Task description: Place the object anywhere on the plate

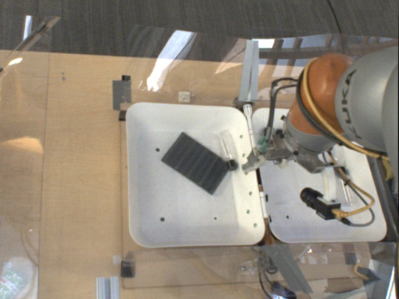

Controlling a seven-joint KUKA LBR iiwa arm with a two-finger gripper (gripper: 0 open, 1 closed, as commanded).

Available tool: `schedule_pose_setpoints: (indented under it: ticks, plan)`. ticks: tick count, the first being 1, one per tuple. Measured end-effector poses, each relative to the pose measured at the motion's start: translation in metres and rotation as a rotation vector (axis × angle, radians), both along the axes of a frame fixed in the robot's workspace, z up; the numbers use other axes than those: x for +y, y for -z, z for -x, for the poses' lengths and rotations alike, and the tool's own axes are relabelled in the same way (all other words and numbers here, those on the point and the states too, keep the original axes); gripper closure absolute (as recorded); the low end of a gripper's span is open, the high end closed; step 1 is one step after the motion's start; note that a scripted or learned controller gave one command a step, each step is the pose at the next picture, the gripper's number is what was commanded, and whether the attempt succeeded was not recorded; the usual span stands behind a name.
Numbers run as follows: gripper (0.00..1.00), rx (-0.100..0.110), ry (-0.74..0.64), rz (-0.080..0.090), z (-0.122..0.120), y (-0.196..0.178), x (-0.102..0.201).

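Lettering on grey arm [368,98] casing at right edge, partly cut off, not readable. Dark ribbed plate [195,162] lies flat and tilted in left bin [149,223]. Clear object [227,143] rests just beside plate's far-right corner, apart from it. Gripper [249,163] over divide between bins, near plate's right corner — finger state cannot tell, nothing seen held. Black cabled fitting [317,203] over right bin [299,229]

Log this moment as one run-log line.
arm: over bin seam | gripper: at plate's right corner | plate: dark, left bin | object: unidentified
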State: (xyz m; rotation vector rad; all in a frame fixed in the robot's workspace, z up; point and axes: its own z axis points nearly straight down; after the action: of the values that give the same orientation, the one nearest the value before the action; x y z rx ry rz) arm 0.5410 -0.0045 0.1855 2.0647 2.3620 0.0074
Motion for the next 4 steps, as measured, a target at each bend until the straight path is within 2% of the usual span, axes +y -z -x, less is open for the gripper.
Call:
schedule_pose_setpoints:
  ticks: [1, 2, 3, 4]
  plan:
    - [1.00, -0.006, -0.005, -0.001, -0.002, -0.011, 0.001]
    - [1.00, 0.001, -0.187, 0.000, 0.012, 0.000, 0.036]
    - [0.00, 0.000, -0.187, 0.000, 0.012, 0.000, 0.035]
    - [1.00, -0.006, -0.189, 0.000, 0.010, -0.011, 0.036]
